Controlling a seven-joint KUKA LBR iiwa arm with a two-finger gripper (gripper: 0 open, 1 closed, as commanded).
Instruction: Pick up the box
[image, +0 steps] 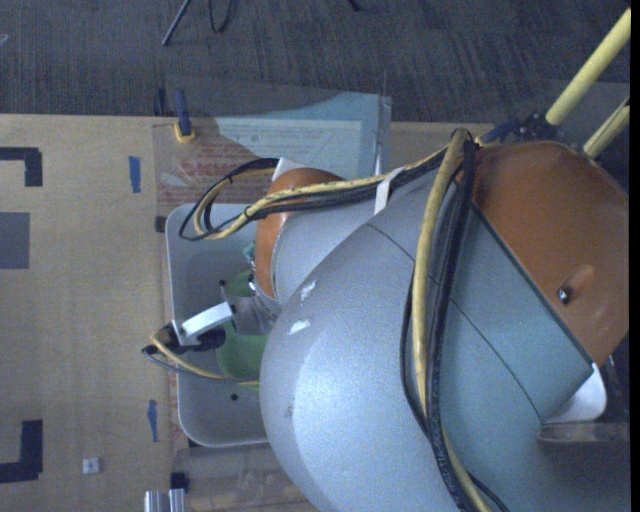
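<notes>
Down in the white bin (200, 420) at centre-left of the frame: the end effector (238, 300), mostly buried under the arm's own bulk. Honestly can't tell whether it's apart, together or clamped on anything.

Just left of it, a white tab (205, 320) with a black bit underneath, sticking out toward the bin's left wall. Right below that, a pale green object (240, 355) lying on the bin floor, half hidden by the arm. Could be the box, can't say for sure, too little of it on show.

Moving outward: orange band (300, 185) above the wrist, at the bin's upper edge. Yellow and black cables (225, 205) looping over the bin's top corner, then running along the grey arm (350, 380), which hogs the whole lower right. Big orange cover (545, 230) on the arm at upper right.

Around all that: wooden bench (80, 330) on the left with blue tape marks (134, 173) and black corner marks (25, 165). Dark carpeted floor (300, 50) across the top.
</notes>
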